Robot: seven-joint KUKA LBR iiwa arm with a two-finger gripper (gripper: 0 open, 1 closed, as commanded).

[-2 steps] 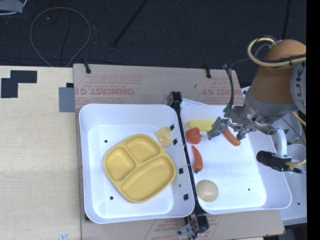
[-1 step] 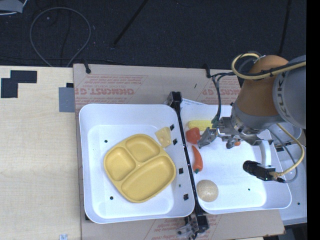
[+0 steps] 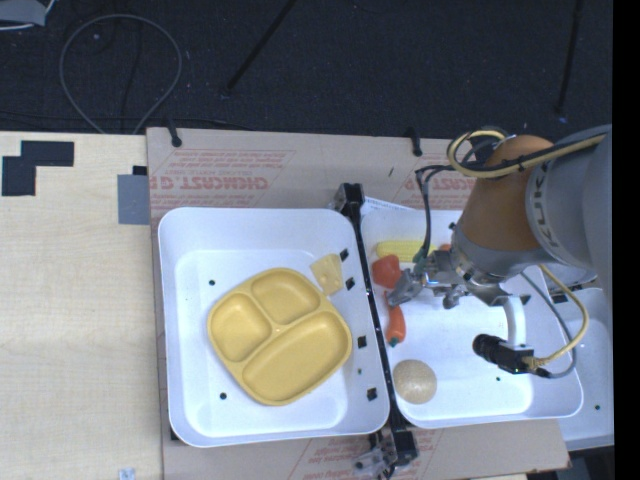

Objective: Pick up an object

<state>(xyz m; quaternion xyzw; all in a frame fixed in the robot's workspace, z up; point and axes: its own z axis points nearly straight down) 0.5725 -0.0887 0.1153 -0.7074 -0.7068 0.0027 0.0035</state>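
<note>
My gripper (image 3: 409, 288) hangs low over the left part of the right bin (image 3: 560, 398). Just to its upper left lies a red rounded item (image 3: 385, 268), touching or nearly touching it. A yellow item (image 3: 399, 250) sits behind that, partly hidden by the wrist. An orange carrot-like piece (image 3: 396, 325) lies just below the gripper by the bin's left wall. A beige ball (image 3: 414, 380) rests at the bin's front left. I see nothing held in the gripper.
The left bin (image 3: 190, 258) holds a yellow divided plate (image 3: 280, 336) and a small pale yellow piece (image 3: 327, 272) at its upper right. A black divider (image 3: 366, 298) separates the bins. Cables and a black connector (image 3: 503, 353) trail over the right bin.
</note>
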